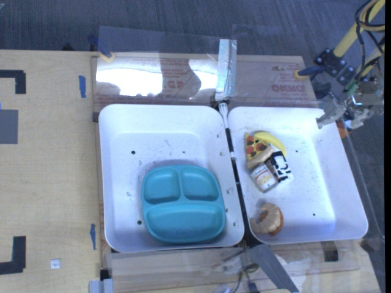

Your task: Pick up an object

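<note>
White right bin holds clustered toy food; the hand, grip state unclear, risks snagging two crowded pieces together.

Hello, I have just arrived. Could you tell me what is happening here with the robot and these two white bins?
The robot's task is to pick up an object, and nothing is picked up yet. Its gripper is at the upper right edge of the right bin, away from the items. In that bin lie a banana, a pizza slice toy, a small can, a black and white item and a brown round object. The left bin holds a teal divided plate.
</note>
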